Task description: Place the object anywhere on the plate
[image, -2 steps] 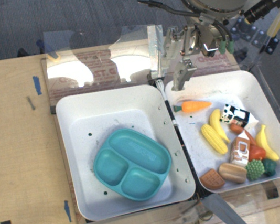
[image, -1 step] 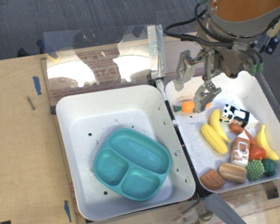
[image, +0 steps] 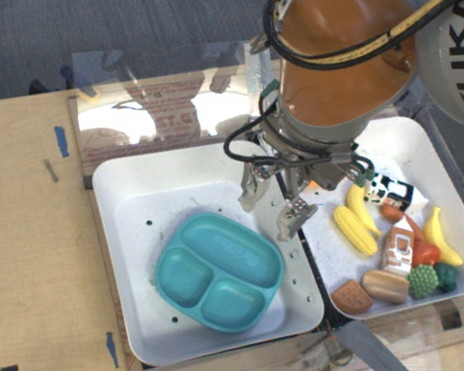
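From my console, no object was on the teal plate (image: 220, 270), and I saw none in the gripper (image: 275, 204). Its fingers stood spread with nothing between them, hanging over the seam where the two bins meet. I judged the pick step not yet done. The next move called for a reach right and a descent onto one toy. The plate lay alone in the left bin (image: 127, 242). The right bin (image: 451, 179) held corn (image: 355, 230), a banana (image: 442, 237), a small carton (image: 399, 251), a bread roll (image: 384, 285) and broccoli (image: 421, 281), crowded together.
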Controlling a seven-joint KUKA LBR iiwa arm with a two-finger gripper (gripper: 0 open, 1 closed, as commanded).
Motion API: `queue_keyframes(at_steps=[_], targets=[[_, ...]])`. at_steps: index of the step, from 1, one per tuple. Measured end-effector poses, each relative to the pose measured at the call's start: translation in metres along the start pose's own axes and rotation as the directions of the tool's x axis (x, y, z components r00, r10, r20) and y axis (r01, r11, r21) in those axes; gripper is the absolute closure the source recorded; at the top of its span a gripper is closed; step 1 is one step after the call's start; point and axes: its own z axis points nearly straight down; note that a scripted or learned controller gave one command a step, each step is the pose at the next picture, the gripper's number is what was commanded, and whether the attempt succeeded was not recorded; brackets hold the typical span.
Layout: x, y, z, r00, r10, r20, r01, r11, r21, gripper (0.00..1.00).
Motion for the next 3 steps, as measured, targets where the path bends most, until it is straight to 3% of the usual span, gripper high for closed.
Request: queue_keyframes(at_steps=[1, 2, 3], targets=[[0.047, -0.002, -0.025, 0.974, -0.227, 0.002, 0.227, 0.974, 0.002, 1.0], [0.035, 0.016, 0.089, 0.873, -0.487, -0.002, 0.487, 0.873, -0.003, 1.0], [0.037, 0.03, -0.113, 0.664, -0.748, 0.005, 0.748, 0.664, 0.01, 1.0]])
